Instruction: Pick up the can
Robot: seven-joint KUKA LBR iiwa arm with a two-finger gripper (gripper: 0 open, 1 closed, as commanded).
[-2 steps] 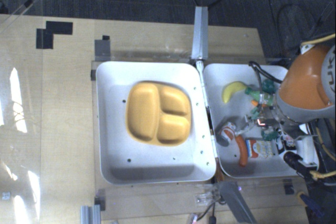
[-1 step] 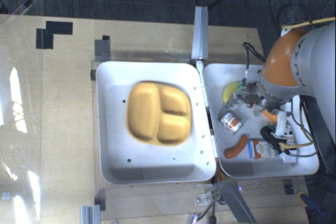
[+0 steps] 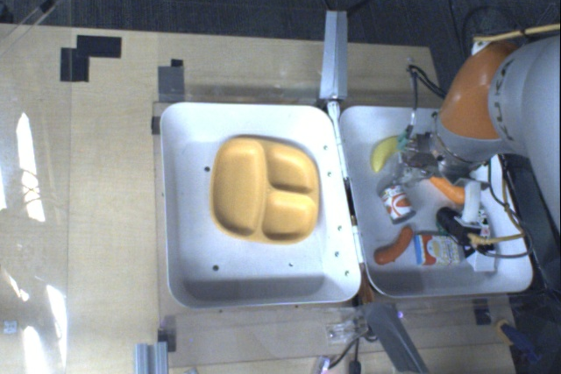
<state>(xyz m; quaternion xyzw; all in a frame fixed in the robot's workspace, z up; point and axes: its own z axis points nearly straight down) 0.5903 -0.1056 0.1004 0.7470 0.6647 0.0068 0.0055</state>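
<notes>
The can (image 3: 397, 203) is small, silver-white with a red mark, and lies in the right bin (image 3: 513, 280) near its left wall. My gripper (image 3: 410, 164) hangs just beyond the can's far end, close above it, with the grey wrist and orange band behind it to the right. Nothing is visibly held between its fingers.
A yellow banana (image 3: 382, 153) lies left of the gripper. An orange carrot (image 3: 445, 187) lies to the can's right, a red-brown sausage (image 3: 393, 245) and a small labelled carton (image 3: 436, 250) nearer the front. The left bin (image 3: 180, 215) holds a large yellow loaf-shaped thing (image 3: 263, 188).
</notes>
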